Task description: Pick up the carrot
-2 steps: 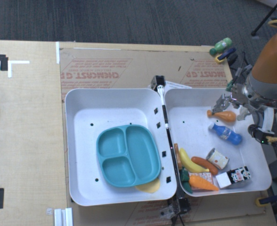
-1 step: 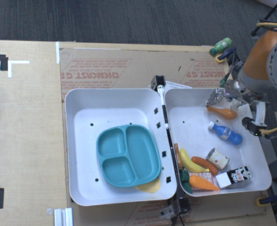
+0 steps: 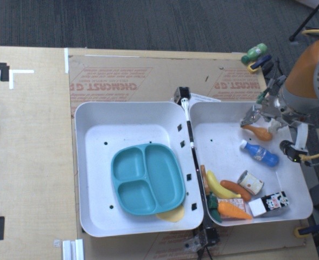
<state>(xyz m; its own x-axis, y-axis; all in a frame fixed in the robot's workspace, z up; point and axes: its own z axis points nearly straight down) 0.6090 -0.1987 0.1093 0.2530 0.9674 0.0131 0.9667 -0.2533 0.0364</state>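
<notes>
The carrot (image 3: 234, 211) is orange with a green end. It lies flat at the front edge of the right bin (image 3: 224, 126), beside a small printed box. My gripper (image 3: 262, 121) hangs over the far right part of that bin, well behind the carrot. It stands open, right above an orange-brown drumstick-shaped toy (image 3: 258, 132) that rests on the bin floor. Nothing is held between the fingers.
The right bin also holds a blue bottle (image 3: 260, 154), a small can (image 3: 251, 182), a banana (image 3: 219, 187), a red sausage (image 3: 237, 189) and a black-and-white carton (image 3: 273, 202). A teal divided plate (image 3: 147, 177) sits in the left bin (image 3: 94, 140).
</notes>
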